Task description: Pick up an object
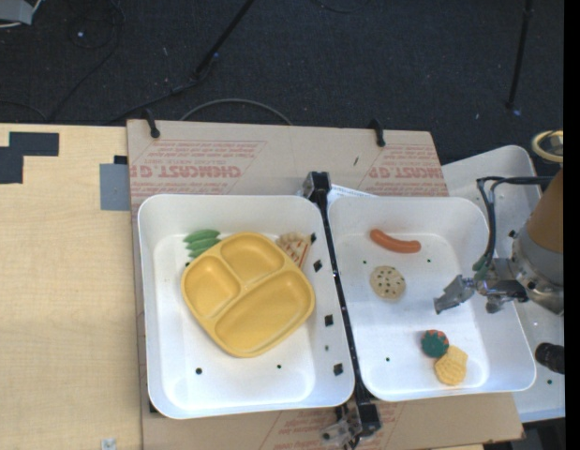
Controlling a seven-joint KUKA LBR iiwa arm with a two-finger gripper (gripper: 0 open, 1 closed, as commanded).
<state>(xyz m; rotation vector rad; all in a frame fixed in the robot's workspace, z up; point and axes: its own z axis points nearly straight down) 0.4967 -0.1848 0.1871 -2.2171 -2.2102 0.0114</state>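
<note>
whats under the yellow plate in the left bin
The yellow three-compartment plastic plate lies on the floor of the left white bin. A green pea-pod toy and a tan waffle-like piece poke out at its far rim. How far they reach underneath is covered.

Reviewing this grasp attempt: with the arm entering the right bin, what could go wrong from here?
The gripper sits between the cookie and the yellow-and-green toy, over bare floor of the right bin, so closing here may catch nothing. The flat cookie could slide rather than lift. The bin's right wall may crowd the arm.
</note>
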